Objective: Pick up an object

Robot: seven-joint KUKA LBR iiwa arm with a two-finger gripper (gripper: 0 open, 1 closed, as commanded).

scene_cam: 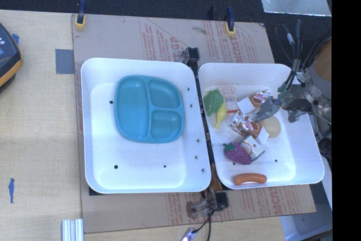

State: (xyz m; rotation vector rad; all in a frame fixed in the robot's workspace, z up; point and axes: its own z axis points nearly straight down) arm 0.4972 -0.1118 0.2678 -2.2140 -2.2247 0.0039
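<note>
White right bin (304, 172) as landmark: gripper (265, 110) low over its middle, reaching in from the right wall, tips down among the small cartons (247, 123) with a pale round piece (273, 128) just right of them; finger state impossible to tell, nothing visibly pinched. Likely target the carton cluster directly under and just left of the tips, long axis running diagonally toward the bin's near-right. Purple grapes (237, 154) nearer the front wall, orange sausage (249, 179) along it, green-yellow pepper (215, 104) by the left wall, blue tray (149, 108) in the neighbouring left bin (96, 166).
</note>
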